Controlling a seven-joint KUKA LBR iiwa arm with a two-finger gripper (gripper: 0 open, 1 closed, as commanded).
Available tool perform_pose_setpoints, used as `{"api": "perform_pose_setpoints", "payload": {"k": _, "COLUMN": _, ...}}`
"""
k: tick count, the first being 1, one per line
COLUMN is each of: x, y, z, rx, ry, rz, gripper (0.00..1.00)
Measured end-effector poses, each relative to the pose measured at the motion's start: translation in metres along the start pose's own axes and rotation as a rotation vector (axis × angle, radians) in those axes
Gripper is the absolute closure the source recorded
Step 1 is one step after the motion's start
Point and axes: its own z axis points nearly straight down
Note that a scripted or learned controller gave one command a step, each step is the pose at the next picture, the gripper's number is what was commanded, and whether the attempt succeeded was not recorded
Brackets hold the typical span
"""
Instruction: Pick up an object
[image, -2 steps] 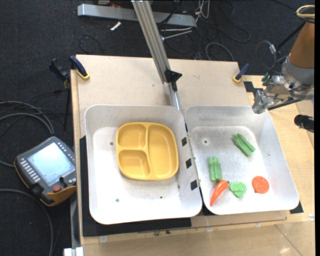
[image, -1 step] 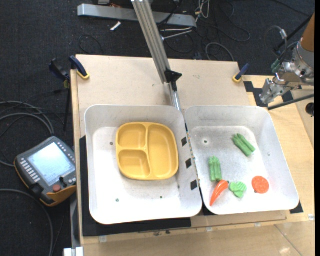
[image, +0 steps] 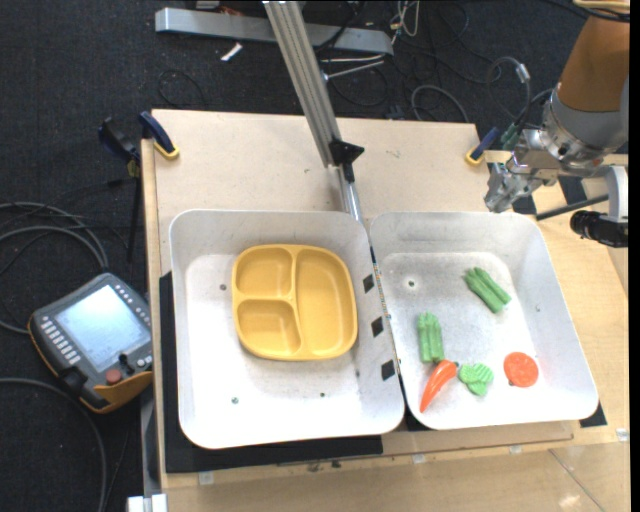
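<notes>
My gripper (image: 505, 196) hangs above the far right corner of the right bin (image: 560, 290), with nothing visible between its fingers. Inside that bin lie a green bean pod (image: 487, 288) at the upper right, a second green pod (image: 430, 337) near the middle, an orange carrot (image: 437, 383) at the front, a small green leafy piece (image: 476, 377) beside it, and a red tomato slice (image: 520, 369) at the front right. All of them lie well below and to the left of the gripper.
The left bin (image: 195, 300) holds a yellow three-compartment plate (image: 296, 301). A metal pole (image: 310, 80) slants down to the divide between the bins. A teach pendant (image: 92, 340) lies off the bench at the left. Clamps sit at the bench's far corners.
</notes>
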Motion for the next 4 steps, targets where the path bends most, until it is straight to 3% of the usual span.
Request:
{"api": "perform_pose_setpoints", "payload": {"k": 2, "x": 0.105, "y": 0.005, "z": -0.007, "rx": -0.001, "ry": 0.000, "rz": -0.001, "gripper": 1.00}}
{"api": "perform_pose_setpoints", "payload": {"k": 4, "x": 0.207, "y": -0.005, "z": 0.000, "rx": -0.002, "ry": 0.000, "rz": -0.001, "gripper": 1.00}}
